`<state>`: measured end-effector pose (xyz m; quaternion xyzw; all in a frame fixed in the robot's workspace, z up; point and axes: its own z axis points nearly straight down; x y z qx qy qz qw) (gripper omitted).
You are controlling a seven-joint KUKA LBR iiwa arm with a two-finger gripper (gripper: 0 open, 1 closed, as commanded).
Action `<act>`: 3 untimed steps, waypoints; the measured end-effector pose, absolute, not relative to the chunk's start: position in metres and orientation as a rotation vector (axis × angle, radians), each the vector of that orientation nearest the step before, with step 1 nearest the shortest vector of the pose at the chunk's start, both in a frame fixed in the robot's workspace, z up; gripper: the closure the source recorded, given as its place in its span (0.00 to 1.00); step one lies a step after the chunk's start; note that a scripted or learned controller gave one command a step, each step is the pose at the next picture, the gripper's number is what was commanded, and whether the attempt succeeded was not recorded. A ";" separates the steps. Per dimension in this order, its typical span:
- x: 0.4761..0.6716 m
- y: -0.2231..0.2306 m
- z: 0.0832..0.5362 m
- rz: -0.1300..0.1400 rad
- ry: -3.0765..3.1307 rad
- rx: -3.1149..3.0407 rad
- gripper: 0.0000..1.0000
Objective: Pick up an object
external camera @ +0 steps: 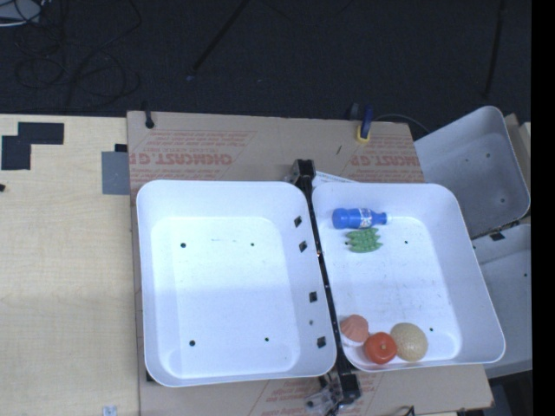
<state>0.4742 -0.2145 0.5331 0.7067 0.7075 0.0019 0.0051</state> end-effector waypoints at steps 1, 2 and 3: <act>0.477 -0.213 0.535 -0.005 2.231 2.215 1.00; 0.477 -0.213 0.535 -0.005 2.232 2.215 0.00; 0.476 -0.213 0.527 -0.004 2.229 2.217 0.00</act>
